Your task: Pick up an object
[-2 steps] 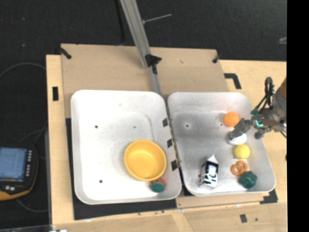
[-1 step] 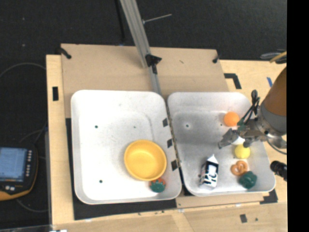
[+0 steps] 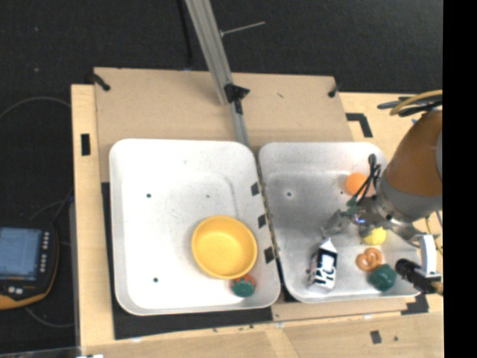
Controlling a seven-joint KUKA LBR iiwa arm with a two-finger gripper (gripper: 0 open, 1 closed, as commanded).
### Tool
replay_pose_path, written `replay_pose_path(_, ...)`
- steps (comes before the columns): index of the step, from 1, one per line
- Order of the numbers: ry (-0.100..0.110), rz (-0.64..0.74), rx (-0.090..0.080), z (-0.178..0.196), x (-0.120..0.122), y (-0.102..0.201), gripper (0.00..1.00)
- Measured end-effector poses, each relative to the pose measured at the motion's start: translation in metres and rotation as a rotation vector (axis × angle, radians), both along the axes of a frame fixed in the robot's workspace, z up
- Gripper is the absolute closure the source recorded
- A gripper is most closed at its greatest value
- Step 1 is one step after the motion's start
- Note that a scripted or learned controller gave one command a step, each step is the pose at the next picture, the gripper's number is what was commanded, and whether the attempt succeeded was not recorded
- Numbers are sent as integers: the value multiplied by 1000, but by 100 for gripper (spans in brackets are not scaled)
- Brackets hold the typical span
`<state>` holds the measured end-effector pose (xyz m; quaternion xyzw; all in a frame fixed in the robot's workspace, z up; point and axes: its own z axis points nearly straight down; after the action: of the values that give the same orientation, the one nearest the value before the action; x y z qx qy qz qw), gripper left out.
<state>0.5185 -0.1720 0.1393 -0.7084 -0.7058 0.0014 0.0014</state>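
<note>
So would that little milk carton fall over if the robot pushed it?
Probably not much further: the small carton looks already tipped on its side in the right bin. Its flat faces should slide rather than roll. It seems light, so a nudge from the gripper could skid it.

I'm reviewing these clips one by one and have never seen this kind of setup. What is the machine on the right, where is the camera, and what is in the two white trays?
This is one picture from a fixed camera above the bench, looking down at a slant. The grey and orange shape at the right is a robot arm reaching in; its job is to pick up an object. Its gripper hangs low over the right bin, and I cannot see anything held in it. The left bin holds a yellow bowl with a small green and red piece at its lower edge. The right bin holds a black and white carton, an orange ball, a yellow piece, an orange ring-shaped piece and a dark green piece.
</note>
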Motion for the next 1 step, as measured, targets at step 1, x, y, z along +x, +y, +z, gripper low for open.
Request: replay_pose_path(1, -5, 2, -2, -39, 0, -1, 0)
